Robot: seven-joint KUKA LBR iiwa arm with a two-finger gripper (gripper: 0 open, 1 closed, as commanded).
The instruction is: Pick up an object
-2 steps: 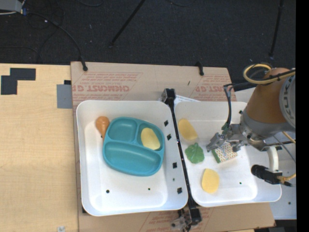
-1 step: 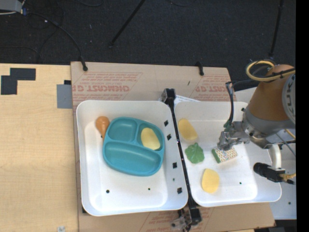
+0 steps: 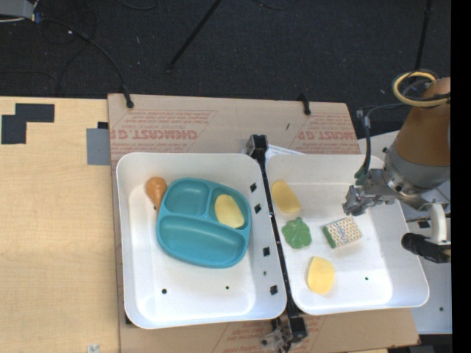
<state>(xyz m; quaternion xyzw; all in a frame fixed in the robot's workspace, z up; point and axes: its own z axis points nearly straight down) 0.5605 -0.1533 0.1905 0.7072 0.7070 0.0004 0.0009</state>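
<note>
In the right bin (image 3: 397,289) lie a yellow oval piece (image 3: 285,196), a green leafy piece (image 3: 296,233), a patterned block (image 3: 343,232) and a yellow wedge (image 3: 321,275). My gripper (image 3: 358,200) hangs over the right bin's upper right part, just above and right of the patterned block. Nothing shows between its fingers. In the left bin (image 3: 140,285) a teal divided plate (image 3: 200,224) holds a yellow piece (image 3: 229,210), and an orange piece (image 3: 155,189) lies beside the plate's left edge.
A black divider (image 3: 271,237) separates the two bins. Cardboard (image 3: 221,127) lies under and behind both bins. The arm's orange band (image 3: 427,134) and a black fitting (image 3: 427,247) sit at the right bin's right rim. A wooden bench surface (image 3: 51,234) lies to the left.
</note>
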